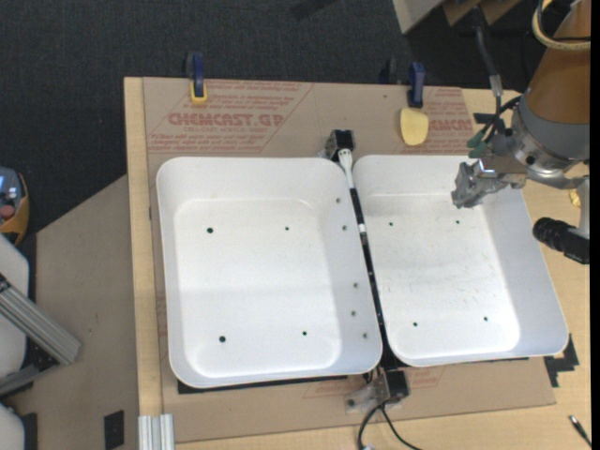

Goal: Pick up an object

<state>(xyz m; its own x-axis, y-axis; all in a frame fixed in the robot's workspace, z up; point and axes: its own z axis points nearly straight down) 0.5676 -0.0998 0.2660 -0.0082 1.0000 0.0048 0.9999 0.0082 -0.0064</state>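
Tool: the small grey metal two-finger tool (466, 191) hangs over the far part of the right shallow white plastic bin (525, 340); its opening cannot be told, and nothing shows between its tips.
Arm: the grey arm with an orange band (562, 87) reaches in from the right, wrist bent toward the bin.
Object: a pale yellow rounded object (413, 126) lies on the brown cardboard-topped counter (244, 111), just beyond the right bin's far rim.
Left bin: the left shallow white bin (173, 279) sits beside it.
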